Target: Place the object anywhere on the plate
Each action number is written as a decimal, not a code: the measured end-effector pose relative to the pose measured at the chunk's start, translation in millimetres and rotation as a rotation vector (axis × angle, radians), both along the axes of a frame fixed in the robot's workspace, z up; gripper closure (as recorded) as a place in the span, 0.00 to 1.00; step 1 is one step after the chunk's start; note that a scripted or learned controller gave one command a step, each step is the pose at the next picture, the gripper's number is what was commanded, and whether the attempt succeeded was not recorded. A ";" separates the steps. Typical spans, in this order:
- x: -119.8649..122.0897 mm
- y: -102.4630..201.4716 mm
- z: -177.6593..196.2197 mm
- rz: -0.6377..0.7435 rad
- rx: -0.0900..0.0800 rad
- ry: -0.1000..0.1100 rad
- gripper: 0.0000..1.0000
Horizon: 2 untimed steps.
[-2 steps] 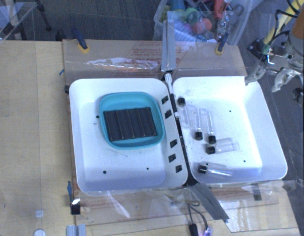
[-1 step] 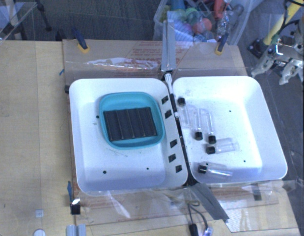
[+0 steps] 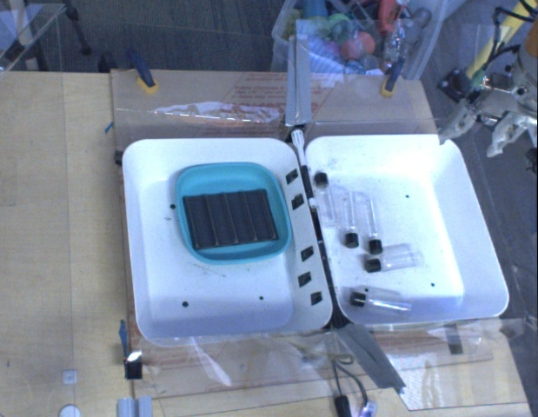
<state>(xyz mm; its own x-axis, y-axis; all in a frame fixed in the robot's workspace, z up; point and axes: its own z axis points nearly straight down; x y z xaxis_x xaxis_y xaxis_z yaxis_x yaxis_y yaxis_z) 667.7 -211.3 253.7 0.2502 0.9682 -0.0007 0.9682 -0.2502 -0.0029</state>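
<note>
Two white bins: teal plate left, clear vials right; gripper off right, grip unreadable.

teal plate in left bin | clear vials in right bin

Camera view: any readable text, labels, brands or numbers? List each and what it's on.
None readable.
Cardboard sheet behind the bins: faint reddish print, too blurred to read.
Clear vials with black caps in the right bin: no legible labels.
Teal plate with its dark ribbed insert in the left bin: no markings visible.
</note>
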 end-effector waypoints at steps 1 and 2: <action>-0.4 -3.7 -11.2 0.198 0.001 0.000 0.00; 0.4 -4.7 -2.2 0.231 -0.002 -0.005 0.00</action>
